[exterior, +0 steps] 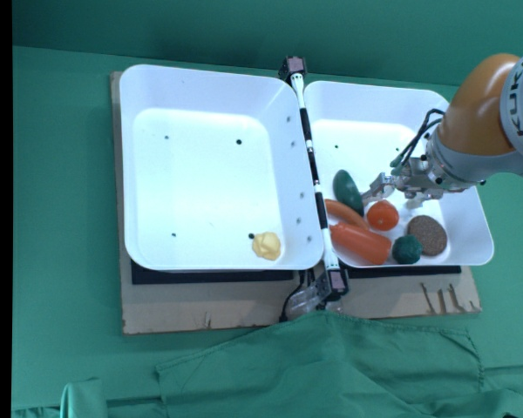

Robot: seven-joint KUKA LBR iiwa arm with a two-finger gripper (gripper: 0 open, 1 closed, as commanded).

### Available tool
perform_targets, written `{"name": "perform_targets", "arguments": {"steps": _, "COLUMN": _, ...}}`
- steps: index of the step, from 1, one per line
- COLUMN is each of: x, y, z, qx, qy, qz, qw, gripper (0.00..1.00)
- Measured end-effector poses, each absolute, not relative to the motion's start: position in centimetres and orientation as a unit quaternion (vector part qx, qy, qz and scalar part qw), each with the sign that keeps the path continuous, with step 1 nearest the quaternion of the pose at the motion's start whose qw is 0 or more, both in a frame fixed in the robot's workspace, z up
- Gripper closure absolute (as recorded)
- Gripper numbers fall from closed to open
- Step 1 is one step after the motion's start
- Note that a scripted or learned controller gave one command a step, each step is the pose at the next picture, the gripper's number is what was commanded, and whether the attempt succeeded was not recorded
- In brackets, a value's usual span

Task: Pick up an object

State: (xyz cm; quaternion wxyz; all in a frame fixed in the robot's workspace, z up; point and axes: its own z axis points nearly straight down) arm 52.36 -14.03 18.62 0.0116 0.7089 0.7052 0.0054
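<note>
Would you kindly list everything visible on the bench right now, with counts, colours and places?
white bins: 2, white, side by side on the bench, left bin and right bin
yellow object: 1, pale yellow, near front right corner of the left bin
dark green oval object: 1, dark green, right bin, near its left wall
orange sticks: 2, orange, right bin, along the front left
orange-red ball: 1, right bin, just below the gripper
small green ball: 1, dark green, right bin front
brown oval object: 1, brown, right bin front right
cardboard sheet: 1, brown, under the bins
green cloth: 1, front of the bench
arm: 1, grey and orange, from the right
gripper: 1, over the right bin
</note>
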Motion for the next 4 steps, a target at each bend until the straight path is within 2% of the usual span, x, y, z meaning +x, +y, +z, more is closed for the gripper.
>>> {"name": "perform_targets", "arguments": {"steps": 1, "x": 52.5, "y": -14.2, "z": 19.9, "qx": 0.71, "qy": 0.704, "qz": 0.0067, "qw": 0.015, "gripper": 1.0}}
{"name": "perform_targets", "arguments": {"steps": 2, "x": 56.9, "y": -13.7, "z": 18.5, "qx": 0.708, "qy": 0.706, "qz": 0.003, "qw": 0.007, "gripper": 1.0}}
{"name": "perform_targets", "arguments": {"steps": 3, "x": 56.8, "y": -13.6, "z": 18.5, "qx": 0.708, "qy": 0.706, "qz": 0.004, "qw": 0.007, "gripper": 0.0}}
{"name": "perform_targets", "arguments": {"steps": 4, "x": 51.3, "y": -13.6, "z": 18.6, "qx": 0.709, "qy": 0.705, "qz": 0.0051, "qw": 0.01, "gripper": 0.0}}
